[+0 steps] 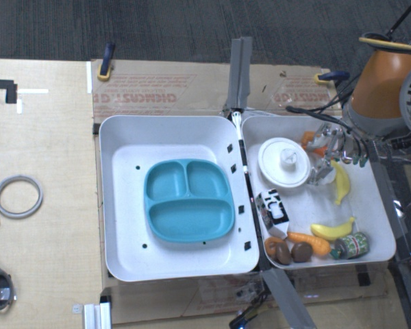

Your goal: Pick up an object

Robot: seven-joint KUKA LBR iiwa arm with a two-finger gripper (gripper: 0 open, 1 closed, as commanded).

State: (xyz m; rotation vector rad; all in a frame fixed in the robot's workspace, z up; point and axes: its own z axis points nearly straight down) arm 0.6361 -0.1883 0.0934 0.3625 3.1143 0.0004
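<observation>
Gripper (pixel 327 157) low in right bin (pixel 382 219), fingers' state unclear; curved yellow banana (pixel 341 181) just beside; round white lid (pixel 283 162) left.

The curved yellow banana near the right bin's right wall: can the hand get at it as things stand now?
Probably yes. The hand is right beside the curved yellow banana, and nothing lies on top of it; the round white lid sits to its left.

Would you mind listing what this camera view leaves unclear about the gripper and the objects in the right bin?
- Gripper: finger state is lost in clutter and blur beside the white lid.
- Orange item: partly hidden behind the gripper, too small to identify.
- Green object: too blurred to identify.
- Arm: cut off by the right edge.
</observation>
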